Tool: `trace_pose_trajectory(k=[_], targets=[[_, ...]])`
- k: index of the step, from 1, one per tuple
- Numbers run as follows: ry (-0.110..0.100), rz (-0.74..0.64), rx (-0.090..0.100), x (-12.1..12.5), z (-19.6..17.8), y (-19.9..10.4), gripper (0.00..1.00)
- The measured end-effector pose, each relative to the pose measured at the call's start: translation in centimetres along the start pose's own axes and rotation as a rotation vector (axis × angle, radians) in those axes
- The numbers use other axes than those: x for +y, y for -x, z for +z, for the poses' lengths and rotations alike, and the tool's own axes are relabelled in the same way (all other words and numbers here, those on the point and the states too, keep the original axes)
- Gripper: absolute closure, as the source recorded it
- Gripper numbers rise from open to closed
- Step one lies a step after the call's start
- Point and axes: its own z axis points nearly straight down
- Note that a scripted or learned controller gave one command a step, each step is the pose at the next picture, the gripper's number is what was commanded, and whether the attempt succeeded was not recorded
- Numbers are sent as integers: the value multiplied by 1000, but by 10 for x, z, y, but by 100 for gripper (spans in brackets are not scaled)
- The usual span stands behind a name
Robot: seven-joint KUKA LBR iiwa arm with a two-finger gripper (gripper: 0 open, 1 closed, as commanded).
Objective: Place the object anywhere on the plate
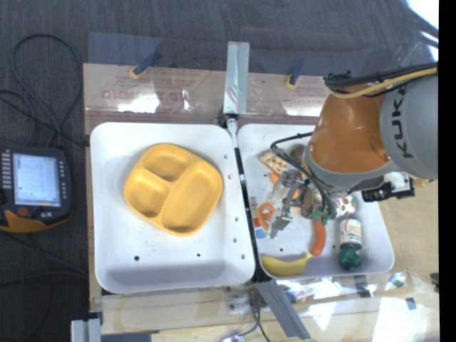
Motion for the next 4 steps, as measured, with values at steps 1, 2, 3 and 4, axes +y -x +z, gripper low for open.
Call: trace_pose_trajectory(k=[1, 2, 3, 4], targets=[[5, -86, 1, 123, 0, 7, 100], [3, -80, -1, 120, -9, 9, 100], [2, -152, -1, 161, -14, 23, 100], [2, -152, -1, 161, -14, 23, 0]])
